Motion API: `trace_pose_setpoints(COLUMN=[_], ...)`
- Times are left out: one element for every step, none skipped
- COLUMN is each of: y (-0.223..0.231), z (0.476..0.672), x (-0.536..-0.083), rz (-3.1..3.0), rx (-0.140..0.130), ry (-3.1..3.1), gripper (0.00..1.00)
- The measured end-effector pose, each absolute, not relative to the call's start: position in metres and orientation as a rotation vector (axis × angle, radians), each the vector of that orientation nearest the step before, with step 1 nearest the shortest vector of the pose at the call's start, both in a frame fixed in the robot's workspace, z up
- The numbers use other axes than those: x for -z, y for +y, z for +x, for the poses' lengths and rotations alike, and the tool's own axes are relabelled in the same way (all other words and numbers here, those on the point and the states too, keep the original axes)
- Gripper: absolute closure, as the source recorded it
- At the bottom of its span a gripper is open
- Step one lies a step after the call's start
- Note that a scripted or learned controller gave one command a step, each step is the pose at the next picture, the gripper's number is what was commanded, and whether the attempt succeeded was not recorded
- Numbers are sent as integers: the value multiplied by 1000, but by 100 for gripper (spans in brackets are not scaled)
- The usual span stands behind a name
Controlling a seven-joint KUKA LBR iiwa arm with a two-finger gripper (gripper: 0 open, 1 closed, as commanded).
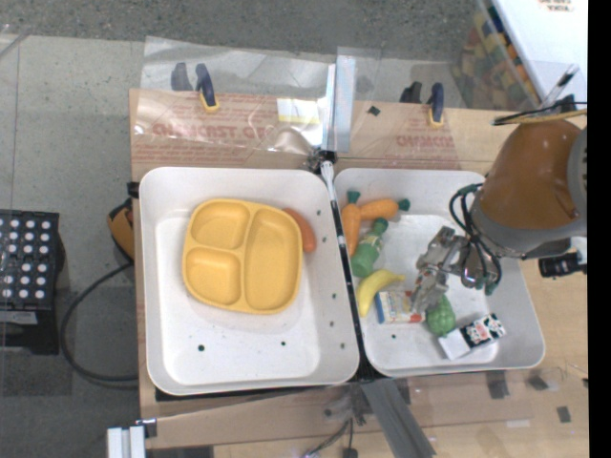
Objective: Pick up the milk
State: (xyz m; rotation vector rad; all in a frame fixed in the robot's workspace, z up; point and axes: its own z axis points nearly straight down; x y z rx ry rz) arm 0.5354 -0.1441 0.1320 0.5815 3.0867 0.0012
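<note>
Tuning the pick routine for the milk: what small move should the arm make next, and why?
Probably shift the gripper a little toward the milk carton before lowering. The gripper hangs over the right bin beside the green vegetable and the small white carton, while the milk carton lies nearer the bin's front corner, untouched.

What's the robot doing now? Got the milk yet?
Gripper low in the right bin. Milk carton near the front edge, not held. Green toy beside it.

One fixed camera looks down at a slant on the pale wooden desk [239,122], taking in both shallow white plastic bins [162,351] from moderately high overhead.
</note>
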Motion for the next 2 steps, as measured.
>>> trace_pose_setpoints(y=[-168,-135], z=[598,638], x=[-119,-153], rz=[523,925], rx=[1,-2], ry=[3095,2998], gripper=[100,100])
